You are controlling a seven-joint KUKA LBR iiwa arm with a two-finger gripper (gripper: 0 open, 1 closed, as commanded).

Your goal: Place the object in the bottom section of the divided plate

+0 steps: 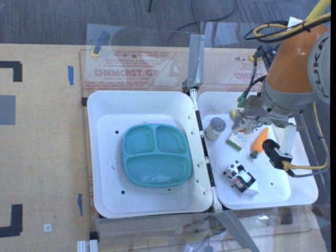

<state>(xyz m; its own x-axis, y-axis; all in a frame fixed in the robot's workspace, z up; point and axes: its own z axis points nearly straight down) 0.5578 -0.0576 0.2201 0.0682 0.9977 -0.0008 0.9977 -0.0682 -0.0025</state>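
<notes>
- Gripper [242,126]: positioned low over the right bin [302,190], in its upper half, at the end of the grey arm with the orange band. Whether it is apart, together or clamped on anything cannot be told from this angle.
- Directly at the gripper's lower edge: a small white-and-green box [237,140], lying flat on the bin floor.
- Just right of that box: an orange carrot [258,142], tilted, tip pointing down-left.
- Just left of the gripper: a grey cylinder [215,127], upright, close to the wall between the bins.
- Lower in the same bin, well apart from the gripper: a black-and-white item [239,176] touching a white block [251,189].
- Left bin [100,109]: the teal divided plate [156,155] sits near its centre, two small sections at the top and the one wide section at the bottom. Which loose item belongs there cannot be told.
</notes>
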